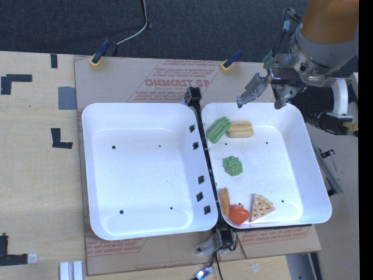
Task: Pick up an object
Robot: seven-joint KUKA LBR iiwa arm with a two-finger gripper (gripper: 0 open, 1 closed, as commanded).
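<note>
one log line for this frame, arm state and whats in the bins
gripper: open, holding nothing, above right bin back edge | right bin: green pod, bread roll, broccoli, carrot, tomato, pizza slice

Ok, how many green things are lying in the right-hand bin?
2. A long green vegetable lies near the bin's back left, touching a bread roll. A green broccoli-like piece sits alone nearer the middle. None looks hidden.

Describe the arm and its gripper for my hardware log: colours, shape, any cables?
The arm has a broad orange band above a grey, rounded wrist section. The gripper is dark grey metal with two slim fingers, and small green fittings sit on its body. A thin dark cable runs along the wrist.
</note>
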